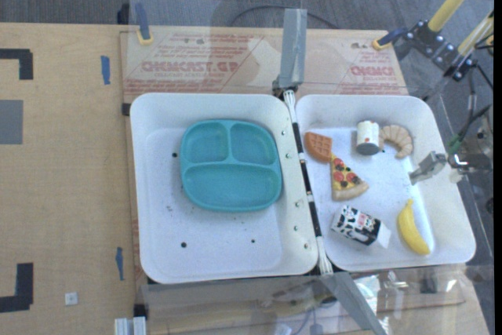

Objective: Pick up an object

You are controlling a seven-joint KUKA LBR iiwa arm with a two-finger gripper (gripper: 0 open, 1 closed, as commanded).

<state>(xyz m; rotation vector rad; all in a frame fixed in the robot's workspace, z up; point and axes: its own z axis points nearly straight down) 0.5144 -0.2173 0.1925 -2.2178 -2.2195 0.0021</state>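
Lying near right bin [439, 121] edge, banana [413, 227], croissant [398, 139]

Two bins [149, 169], one plate [231, 165], six food items [347, 180].

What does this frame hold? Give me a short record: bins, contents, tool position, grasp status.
left bin: holds a teal divided plate
right bin: holds six small items
far row: waffle piece, white can, croissant
middle: pizza slice
near row: black-and-white carton, banana
tool: low at the right bin's right side, between croissant and banana
grasp status: nothing seen between the fingers
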